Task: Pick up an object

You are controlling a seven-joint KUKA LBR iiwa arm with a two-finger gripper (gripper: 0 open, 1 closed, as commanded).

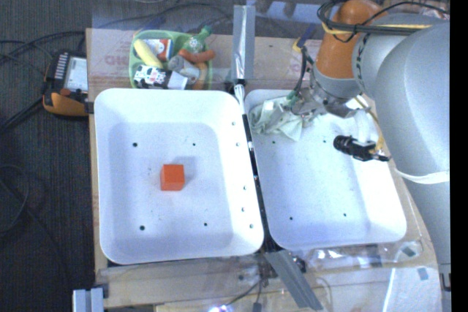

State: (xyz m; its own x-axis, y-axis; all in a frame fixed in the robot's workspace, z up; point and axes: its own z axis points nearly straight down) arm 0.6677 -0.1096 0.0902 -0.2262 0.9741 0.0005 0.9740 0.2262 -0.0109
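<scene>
An orange cube (172, 177) lies in the middle of the left bin (117, 113). A crumpled pale green and white cloth (274, 119) is bunched in the far left corner of the right bin (380, 223). My gripper (303, 110) is low over the far part of the right bin, at the right edge of the cloth and seemingly touching it. The grey arm with its orange band (341, 47) comes in from the right and hides the bin's far right corner.
A green basket (171, 59) with small toys stands behind the left bin. An orange and black device (61, 87) lies off the bench at the left, with cables on the carpet. A metal divider post (240, 47) rises between the bins at the back.
</scene>
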